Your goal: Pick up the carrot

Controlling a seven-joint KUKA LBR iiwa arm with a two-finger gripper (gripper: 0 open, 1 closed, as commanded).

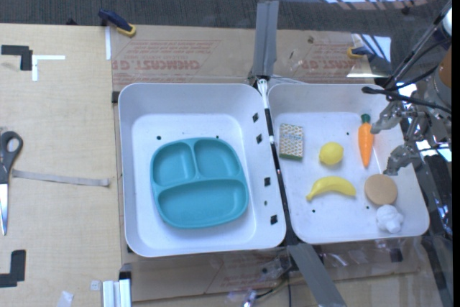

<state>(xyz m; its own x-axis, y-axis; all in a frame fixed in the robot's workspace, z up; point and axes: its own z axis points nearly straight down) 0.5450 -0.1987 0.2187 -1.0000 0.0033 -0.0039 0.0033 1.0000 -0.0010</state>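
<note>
Two white bins are seen on the desk. The carrot (366, 143) lies in the right bin (316, 226), beside a lemon (330, 154). Just right of it, the pincer (397, 142) appears spread, nothing gripped. A teal plate (200, 182) sits in the left bin (133, 169).

The brown cardboard sheet (167, 54) under the bins, at twelve o'clock from the left bin (129, 154), carries red printed letters, mirrored; they seem to read "CHEMCAST GP".
</note>
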